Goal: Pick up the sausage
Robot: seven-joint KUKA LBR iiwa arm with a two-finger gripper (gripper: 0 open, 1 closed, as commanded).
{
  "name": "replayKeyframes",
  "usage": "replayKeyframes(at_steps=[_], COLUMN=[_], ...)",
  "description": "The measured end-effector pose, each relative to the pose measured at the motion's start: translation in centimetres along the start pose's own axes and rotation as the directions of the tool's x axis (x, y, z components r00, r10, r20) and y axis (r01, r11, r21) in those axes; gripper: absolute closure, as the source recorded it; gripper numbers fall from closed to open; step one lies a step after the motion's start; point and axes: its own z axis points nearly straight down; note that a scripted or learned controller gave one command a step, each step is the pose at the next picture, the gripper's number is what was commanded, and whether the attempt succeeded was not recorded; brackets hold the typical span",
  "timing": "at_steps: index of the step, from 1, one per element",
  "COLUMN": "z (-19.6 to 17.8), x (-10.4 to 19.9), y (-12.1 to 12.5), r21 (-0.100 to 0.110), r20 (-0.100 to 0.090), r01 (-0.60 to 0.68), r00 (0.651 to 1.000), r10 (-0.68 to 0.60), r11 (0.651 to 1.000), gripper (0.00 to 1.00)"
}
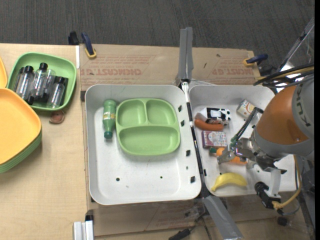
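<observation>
**A:** Where's the gripper (pixel 231 155) and what is it doing?

**B:** It's low in the right bin (pixel 280 91), over a small orange item (pixel 220 151) I can't name. Whether it's open, closed or gripping, I cannot tell; the arm's orange band and wrist cover too much.

**A:** And the sausage (pixel 209 124)?

**B:** Up and to the left of the gripper, near but apart, lying flat beside the bin's left wall. Nothing is touching it.

**A:** So what could go wrong?

**B:** My judgement: the gripper sits over the wrong cluster, so a close here would likely catch the orange piece or the dark red packet (pixel 214 138) just up-left of it. The sausage also lies touching that packet's upper edge and just below the black-and-white carton (pixel 218 114) (tight quarters), so a descent could nudge those or pinch two things. Being round, it may roll out of a shallow pinch.

**A:** Count things for me.

**B:** Right bin: one sausage, one packet, one black-and-white carton, one banana (pixel 230 181) below the gripper, one small white carton (pixel 246 107) above it, one orange item. Far to the left: one green divided plate (pixel 148 126) and one green bottle (pixel 109 118) in the left bin (pixel 145 191). Two bins.
</observation>
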Motion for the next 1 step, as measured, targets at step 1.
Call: replayKeyframes(at_steps=[1], z=[-0.06], x=[-0.47], y=[2.30], r21=[-0.002], r20=[0.000], r01=[0.054], r00=[0.999], r10=[-0.054], r11=[0.999], gripper=[0.00])
